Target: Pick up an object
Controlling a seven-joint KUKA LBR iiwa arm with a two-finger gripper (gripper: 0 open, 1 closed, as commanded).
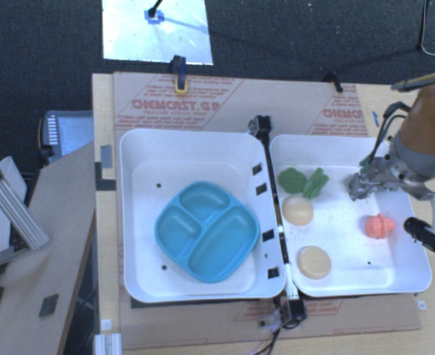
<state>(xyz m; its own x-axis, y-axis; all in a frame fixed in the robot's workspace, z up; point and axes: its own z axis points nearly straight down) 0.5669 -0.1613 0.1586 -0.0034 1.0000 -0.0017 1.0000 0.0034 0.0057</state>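
Plainly, nothing is gripped by the gripper (359, 186) (finger state cannot be told); a pink object (379, 226) lies just below-right.

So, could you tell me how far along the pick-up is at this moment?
Nothing looks picked up yet. The leafy green toy, the pale cream round piece, the tan disc and the pink lumpy object all lie on the right white bin's floor. In hand: the arm's hand sits low in that bin, between the green toy and the pink object. Grasping and lifting remain.
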